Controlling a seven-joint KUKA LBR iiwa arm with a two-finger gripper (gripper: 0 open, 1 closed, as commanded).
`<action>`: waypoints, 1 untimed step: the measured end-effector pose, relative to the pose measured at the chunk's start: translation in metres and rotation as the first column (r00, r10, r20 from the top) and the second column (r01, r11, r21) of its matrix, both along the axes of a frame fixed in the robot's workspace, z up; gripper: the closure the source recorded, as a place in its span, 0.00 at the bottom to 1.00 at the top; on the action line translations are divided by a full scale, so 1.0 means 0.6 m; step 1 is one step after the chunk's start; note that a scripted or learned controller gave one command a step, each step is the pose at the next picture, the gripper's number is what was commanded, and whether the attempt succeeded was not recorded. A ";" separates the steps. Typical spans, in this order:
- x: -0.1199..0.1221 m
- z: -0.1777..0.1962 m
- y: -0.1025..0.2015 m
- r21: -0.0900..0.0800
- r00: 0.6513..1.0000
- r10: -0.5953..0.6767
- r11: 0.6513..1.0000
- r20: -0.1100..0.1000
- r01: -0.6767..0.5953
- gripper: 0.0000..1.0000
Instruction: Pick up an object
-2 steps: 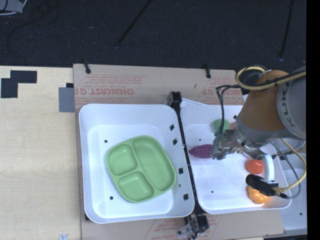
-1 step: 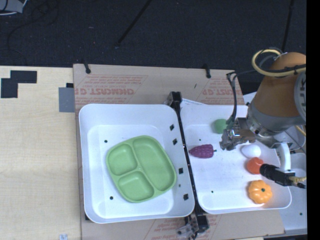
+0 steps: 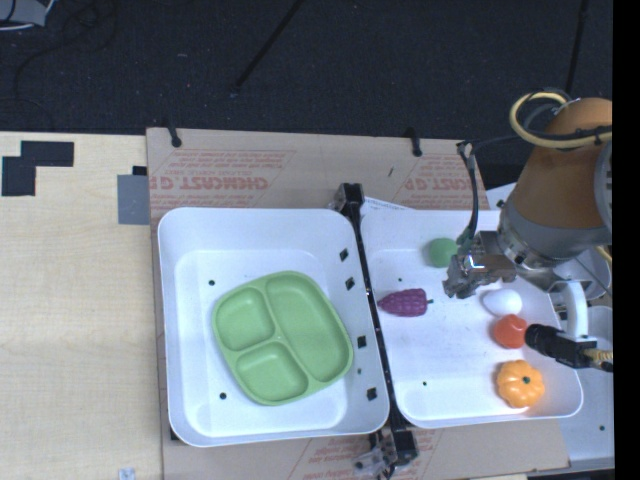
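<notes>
Egg (image 3: 503,301) partly hidden, perhaps, beside tool (image 3: 462,276)

The hand (image 3: 463,276) hovers in the right bin (image 3: 440,408) beside a purple toy (image 3: 403,303).

**Grey arm, orange band**

The arm (image 3: 560,198) has a broad orange band above a grey wrist section. A yellowish cable loops over its top at twelve o'clock. The gripper (image 3: 464,276) is dull grey metal, boxy, with small pale highlights.
</notes>
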State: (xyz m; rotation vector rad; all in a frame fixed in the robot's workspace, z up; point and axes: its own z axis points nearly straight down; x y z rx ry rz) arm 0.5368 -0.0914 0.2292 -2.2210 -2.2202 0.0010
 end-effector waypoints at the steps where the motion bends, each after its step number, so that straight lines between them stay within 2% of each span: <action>1: 0.001 0.011 0.083 0.002 1.000 0.004 1.000 0.000 -0.004 1.00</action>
